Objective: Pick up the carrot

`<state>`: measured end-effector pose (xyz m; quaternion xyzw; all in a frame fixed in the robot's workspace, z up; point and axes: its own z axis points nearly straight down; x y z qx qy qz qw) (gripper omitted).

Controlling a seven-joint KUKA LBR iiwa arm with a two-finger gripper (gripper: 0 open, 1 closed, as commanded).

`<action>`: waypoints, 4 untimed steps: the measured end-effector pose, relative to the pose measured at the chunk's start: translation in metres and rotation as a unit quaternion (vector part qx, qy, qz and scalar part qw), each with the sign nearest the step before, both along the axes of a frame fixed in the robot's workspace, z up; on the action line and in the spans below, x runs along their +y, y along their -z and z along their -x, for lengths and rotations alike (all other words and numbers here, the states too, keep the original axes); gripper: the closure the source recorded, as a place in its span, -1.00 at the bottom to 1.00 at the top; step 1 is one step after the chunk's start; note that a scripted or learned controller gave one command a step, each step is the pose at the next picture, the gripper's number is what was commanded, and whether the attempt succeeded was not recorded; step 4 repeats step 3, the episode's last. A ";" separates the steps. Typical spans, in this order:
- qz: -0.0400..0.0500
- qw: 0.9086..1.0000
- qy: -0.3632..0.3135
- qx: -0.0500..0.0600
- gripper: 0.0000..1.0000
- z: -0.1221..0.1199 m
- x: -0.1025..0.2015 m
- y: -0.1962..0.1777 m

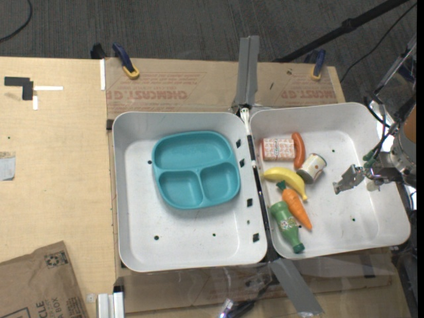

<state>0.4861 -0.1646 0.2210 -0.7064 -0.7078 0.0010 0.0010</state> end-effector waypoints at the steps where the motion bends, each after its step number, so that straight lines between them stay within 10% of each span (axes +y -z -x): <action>1: 0.005 0.968 -0.250 -0.011 -1.00 -0.027 0.044 0.120; 2: 0.006 0.968 -0.249 -0.013 1.00 -0.028 0.044 0.110; 3: 0.000 0.973 -0.230 -0.003 1.00 0.007 0.126 0.029; 4: 0.000 0.973 -0.230 -0.003 1.00 0.007 0.126 0.029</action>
